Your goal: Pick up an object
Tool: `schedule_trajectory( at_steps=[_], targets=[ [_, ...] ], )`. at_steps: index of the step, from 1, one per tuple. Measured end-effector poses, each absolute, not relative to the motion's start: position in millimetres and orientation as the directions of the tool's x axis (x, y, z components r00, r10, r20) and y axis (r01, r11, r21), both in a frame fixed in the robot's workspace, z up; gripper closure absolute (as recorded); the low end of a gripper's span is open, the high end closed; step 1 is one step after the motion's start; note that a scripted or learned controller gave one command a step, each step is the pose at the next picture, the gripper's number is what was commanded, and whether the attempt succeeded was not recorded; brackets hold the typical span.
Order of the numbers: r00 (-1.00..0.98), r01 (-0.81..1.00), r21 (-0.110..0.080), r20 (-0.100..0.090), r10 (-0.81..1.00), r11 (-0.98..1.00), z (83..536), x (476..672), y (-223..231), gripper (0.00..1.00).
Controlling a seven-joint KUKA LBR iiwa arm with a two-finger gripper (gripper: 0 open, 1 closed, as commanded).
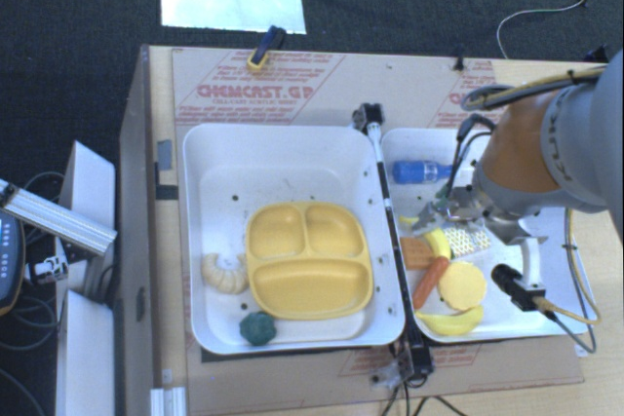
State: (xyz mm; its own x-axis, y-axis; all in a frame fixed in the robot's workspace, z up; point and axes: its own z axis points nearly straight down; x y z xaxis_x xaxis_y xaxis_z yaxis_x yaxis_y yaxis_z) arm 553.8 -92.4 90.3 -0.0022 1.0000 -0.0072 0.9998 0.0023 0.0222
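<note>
We see the grey arm reach in over the right bin, its orange band above the wrist. The hand hangs low over the middle of that bin, near its left wall; we cannot tell whether it is released or clenched, and nothing shows as grasped.

The right bin sits toward the tabletop's right edge. In it, a blue bottle lies near the far left corner. Just under the hand sits a yellow corn piece beside a white perforated piece. A tan slice lies against the left wall, with a carrot slanting below it. A round yellow disc rests beside the carrot, and a banana lies along the near wall.

The left bin holds a yellow divided plate in its middle. A pale curved pastry touches the plate's left side, and a dark green lump sits by the near wall.
</note>
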Motion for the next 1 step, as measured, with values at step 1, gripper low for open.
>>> schedule_trajectory(
  at_steps=[1],
  targets=[
    [-0.002,1.0,0.019,-0.006,1.0,0.002,89.5,527.9,-101.7,0.0]
  ],
)
